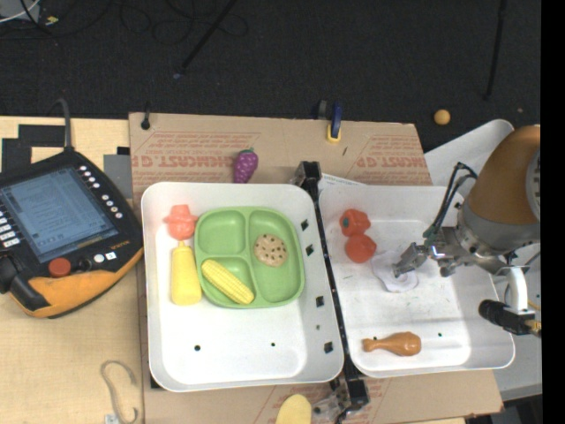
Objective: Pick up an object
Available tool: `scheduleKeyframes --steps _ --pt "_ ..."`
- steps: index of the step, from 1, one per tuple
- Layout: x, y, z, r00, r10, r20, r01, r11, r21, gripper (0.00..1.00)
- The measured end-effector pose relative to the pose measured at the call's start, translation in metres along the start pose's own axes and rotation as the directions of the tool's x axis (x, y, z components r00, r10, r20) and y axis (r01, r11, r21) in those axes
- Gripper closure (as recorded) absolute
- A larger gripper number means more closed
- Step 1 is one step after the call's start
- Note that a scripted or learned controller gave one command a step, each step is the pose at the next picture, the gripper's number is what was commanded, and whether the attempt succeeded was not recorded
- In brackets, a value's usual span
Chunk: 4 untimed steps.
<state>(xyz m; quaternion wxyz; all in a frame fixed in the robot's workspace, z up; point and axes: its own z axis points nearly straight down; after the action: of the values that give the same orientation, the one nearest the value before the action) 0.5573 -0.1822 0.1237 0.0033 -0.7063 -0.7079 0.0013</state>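
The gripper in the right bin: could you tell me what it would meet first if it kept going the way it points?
Probably the pale clear object just beneath the gripper, then the bin floor; depth is unclear.

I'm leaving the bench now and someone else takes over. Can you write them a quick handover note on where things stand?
End effector: low in the right bin, over a pale object; no grasp is visible.
Right bin: red toy upper left, chicken drumstick near the front wall.
Left bin: green divided plate with corn and cookie; yellow bottle and pink toy beside it.
Done: nothing lifted.
Left: grasp and raise one object.
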Motion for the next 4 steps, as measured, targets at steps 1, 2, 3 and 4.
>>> scheduleKeyframes --steps 1,2,3,4 --pt "0.003 0.001 0.037 1.000 0.001 0.002 -0.001 1.000 -0.005 0.00" --pt "0.002 0.003 0.023 1.000 0.003 0.001 -0.003 1.000 -0.010 1.00" --pt "0.002 0.009 -0.038 1.000 0.003 0.003 -0.003 1.000 -0.009 1.00" --pt "-0.006 0.008 -0.100 1.000 0.003 0.004 -0.003 1.000 -0.011 1.00"
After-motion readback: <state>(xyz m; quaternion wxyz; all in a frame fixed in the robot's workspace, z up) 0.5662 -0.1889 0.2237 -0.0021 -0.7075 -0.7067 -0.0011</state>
